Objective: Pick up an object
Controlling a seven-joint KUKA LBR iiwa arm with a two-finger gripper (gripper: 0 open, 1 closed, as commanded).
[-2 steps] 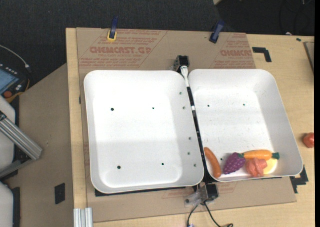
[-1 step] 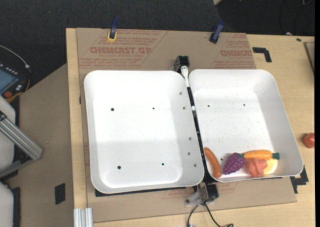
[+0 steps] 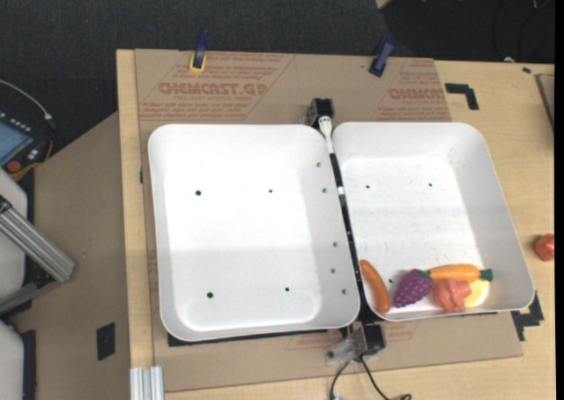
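Pincer state: cannot tell, open or closed. No object gripped as far as visible; pick not yet done. Outward from the arm's entry side at right: small red-orange piece (image 3: 544,247) on the board just outside the right bin (image 3: 423,151). Inside that bin, all toy food bunched along the near wall, toward the near right corner: toy carrot (image 3: 458,272), long axis roughly left-right, green end to the right; red piece (image 3: 448,295) and pale yellow piece (image 3: 477,295) just under it, touching; purple grape bunch (image 3: 411,287) beside them to the left; orange sausage-shaped piece (image 3: 374,286) slanted against the bin's left wall. Left bin (image 3: 238,231) well apart from the cluster. Judgement: carrot nearest the entry side, topmost in the cluster, best grasped across its short axis; crowding likely to spoil a clean grip.
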